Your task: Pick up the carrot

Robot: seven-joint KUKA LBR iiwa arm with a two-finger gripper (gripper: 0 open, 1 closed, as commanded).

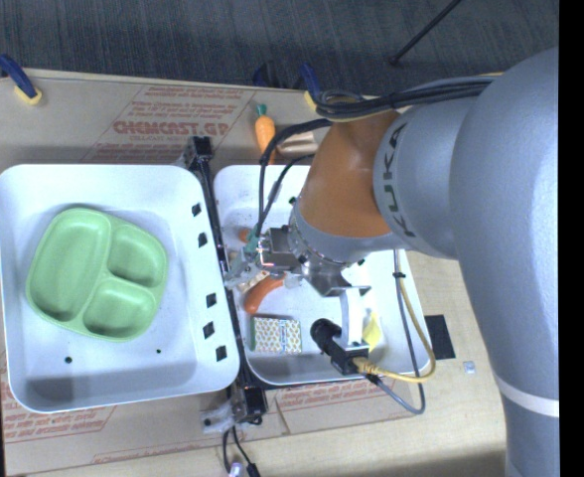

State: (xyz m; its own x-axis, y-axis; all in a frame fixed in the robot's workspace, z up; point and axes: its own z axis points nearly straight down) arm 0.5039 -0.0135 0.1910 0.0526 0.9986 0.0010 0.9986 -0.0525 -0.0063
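A big grey arm (471, 167) with an orange band comes in from the right of the frame and hangs over the right bin (302, 377). Its gripper (270, 256) is low in the middle of the frame, near the left wall of that bin. I cannot tell if the jaws are apart or together, because the wrist covers them. The carrot (264, 135), orange with a little green top, lies on the bench (153, 117) in the upper middle of the frame. It is just past the top rim of the right bin, not in it, and well apart from the gripper. A long orange thing (260, 293) lies tilted in the right bin, just below the gripper and a bit to the left. It may be a carrot too, and I cannot tell if the gripper touches it. Below it lies a flat square packet (275, 334) with tiny dots. A yellow thing (372, 328) lies at the lower right of that bin, partly hidden. A small orange bit (242, 235) sits near the bin's left wall, above the gripper. The left bin (14, 266) holds a green plate (98, 271) with three parts. A blue clamp (19, 78) grips the bench at the upper left.
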